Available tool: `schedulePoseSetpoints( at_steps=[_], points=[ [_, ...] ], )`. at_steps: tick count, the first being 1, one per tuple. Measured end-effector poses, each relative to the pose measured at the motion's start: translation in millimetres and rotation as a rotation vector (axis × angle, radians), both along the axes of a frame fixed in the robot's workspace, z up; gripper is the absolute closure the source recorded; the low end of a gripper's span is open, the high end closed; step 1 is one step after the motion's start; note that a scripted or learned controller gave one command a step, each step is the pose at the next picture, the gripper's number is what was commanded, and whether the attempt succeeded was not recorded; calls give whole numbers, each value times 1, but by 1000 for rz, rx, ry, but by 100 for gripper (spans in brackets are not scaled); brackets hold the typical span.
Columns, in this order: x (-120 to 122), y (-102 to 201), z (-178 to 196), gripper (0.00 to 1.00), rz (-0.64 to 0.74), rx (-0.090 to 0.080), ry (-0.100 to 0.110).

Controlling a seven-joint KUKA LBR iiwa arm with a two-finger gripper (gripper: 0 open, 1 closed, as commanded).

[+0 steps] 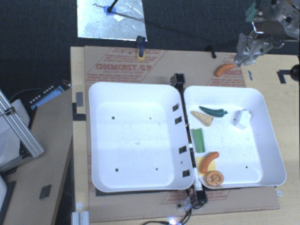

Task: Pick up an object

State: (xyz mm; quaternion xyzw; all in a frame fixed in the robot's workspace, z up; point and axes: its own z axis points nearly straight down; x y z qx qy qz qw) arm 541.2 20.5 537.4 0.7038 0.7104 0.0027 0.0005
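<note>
Upper right of the frame: the gripper (pixel 242 60) hangs above the bench, beyond the far rim of the right bin (pixel 262 139). An orange sausage-shaped object (pixel 224 69) sits at the fingertips, its right end tucked under or between them; it looks gripped, though the fingers blur into the object and how wide they stand apart is hard to read. They appear drawn close around that end.

The orange object's long axis runs roughly left-right in the frame, slightly tilted, with the free end pointing left and a little downward. It is short, rounded at the tip, smooth, orange-red, like a toy hot dog sausage. It shows against the brown cardboard sheet (pixel 126 64) under the bins, not over the bin floor.

Inside the right bin, left half: a dark green pepper-like piece (pixel 213 111) lying near-horizontal, a tan wedge (pixel 202 118) just below it, a green flat strip (pixel 198 140) running top to bottom along the divider side, an orange sausage on a yellow piece (pixel 208 161), and a pretzel-like tan ring (pixel 214 178) at the lower rim. A white blocky item (pixel 242 118) lies toward the upper right of that bin, well apart from the others.

The left bin (pixel 136 135) sits touching the right one along the centre clips.
</note>
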Motion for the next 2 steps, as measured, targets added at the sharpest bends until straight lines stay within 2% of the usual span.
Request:
schedulePoseSetpoints(
  at_steps=[1, 2],
  points=[
    [69, -63, -4, 100, -12, -5, 3],
    [129, -44, -12, 100, -3, -3, 1]
  ],
)
